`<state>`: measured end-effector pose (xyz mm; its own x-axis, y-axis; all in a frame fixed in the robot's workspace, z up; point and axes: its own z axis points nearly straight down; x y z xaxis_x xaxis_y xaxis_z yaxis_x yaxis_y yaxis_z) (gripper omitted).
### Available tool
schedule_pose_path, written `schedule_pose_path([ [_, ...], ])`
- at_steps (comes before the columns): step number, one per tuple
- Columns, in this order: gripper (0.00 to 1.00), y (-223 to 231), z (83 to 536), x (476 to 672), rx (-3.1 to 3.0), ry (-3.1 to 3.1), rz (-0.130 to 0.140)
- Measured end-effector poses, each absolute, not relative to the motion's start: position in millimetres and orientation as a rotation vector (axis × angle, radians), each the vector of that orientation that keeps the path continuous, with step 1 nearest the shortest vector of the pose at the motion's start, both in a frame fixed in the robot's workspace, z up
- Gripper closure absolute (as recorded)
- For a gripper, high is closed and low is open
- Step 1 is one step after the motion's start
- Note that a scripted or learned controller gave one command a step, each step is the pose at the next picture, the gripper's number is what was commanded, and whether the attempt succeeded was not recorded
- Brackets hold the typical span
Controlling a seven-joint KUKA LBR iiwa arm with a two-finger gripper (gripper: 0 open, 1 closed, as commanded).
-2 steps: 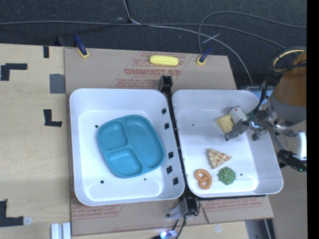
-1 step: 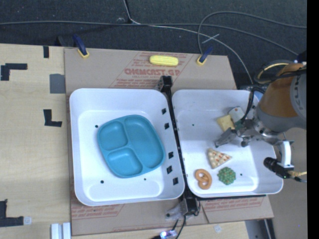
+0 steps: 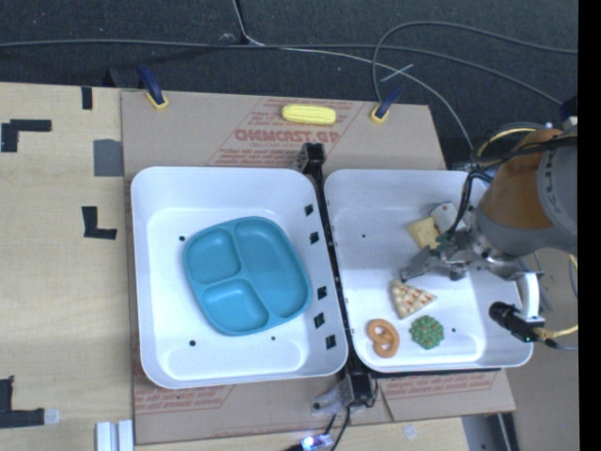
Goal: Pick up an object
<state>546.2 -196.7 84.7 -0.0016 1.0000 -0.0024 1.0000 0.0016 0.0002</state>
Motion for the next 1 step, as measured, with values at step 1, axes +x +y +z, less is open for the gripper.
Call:
schedule_pose_path([
  [1,1.0,-197.4,96.6,547.2,2.215,2.218,0.0],
])
